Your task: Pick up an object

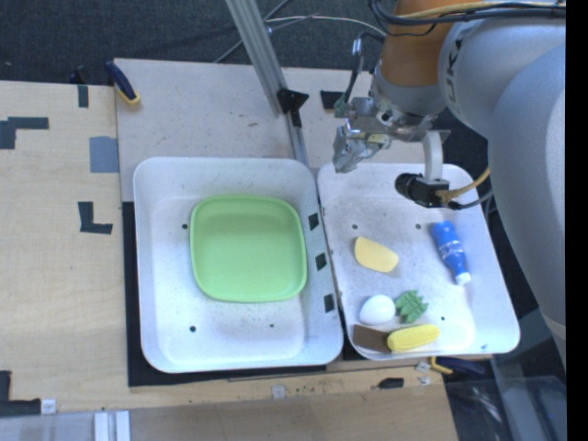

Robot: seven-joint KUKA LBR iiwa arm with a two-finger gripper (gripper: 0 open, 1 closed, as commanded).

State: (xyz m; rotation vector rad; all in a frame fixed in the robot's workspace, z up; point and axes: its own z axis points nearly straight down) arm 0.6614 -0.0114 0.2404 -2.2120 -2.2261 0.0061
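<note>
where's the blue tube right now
The blue tube lies in the right bin, near its right wall, right of the yellow piece and just below the black fitting.

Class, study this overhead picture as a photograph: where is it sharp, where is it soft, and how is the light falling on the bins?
Camera view: light is even and diffuse, with only faint shadows under the green plate and the yellow corn; the arm's grey shell close to the lens is soft and bright, while the blue tube and white egg read fairly sharp; the claw is small, slightly blurred.
</note>
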